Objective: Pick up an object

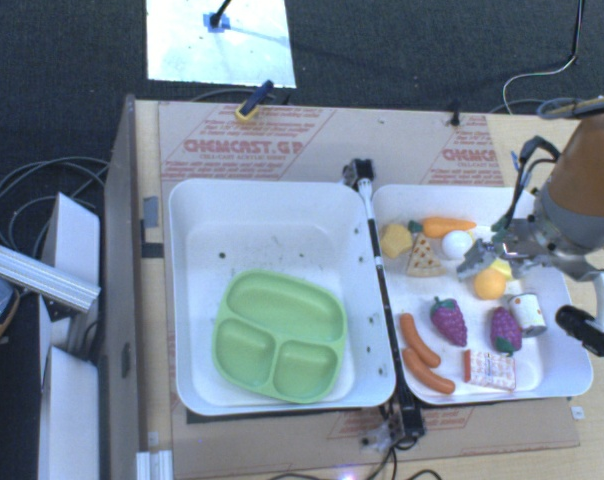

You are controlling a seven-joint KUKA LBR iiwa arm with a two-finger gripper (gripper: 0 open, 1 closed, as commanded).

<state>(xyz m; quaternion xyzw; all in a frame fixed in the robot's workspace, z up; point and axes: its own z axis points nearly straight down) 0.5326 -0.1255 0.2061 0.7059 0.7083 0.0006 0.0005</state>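
The right bin (572,373) holds several toy foods: a carrot (447,225), a white egg (457,244), a cheese wedge (422,258), a yellow piece (396,238), an orange fruit (490,283), two purple grape bunches (448,320) (505,329), two sausages (415,336) (429,370), a small can (528,311) and a red-and-white packet (490,368). My gripper (490,258) hangs low over the bin's upper right part, between the egg and the orange fruit, partly covering a small yellow item (502,267). Nothing visibly sits in its grasp.
The left bin (197,268) contains a green divided plate (279,336). A raised divider (377,268) separates the two bins. The arm's orange band (592,168) and cables (522,168) hang over the right bin's far right side. A black fitting (587,326) sits at the right rim.
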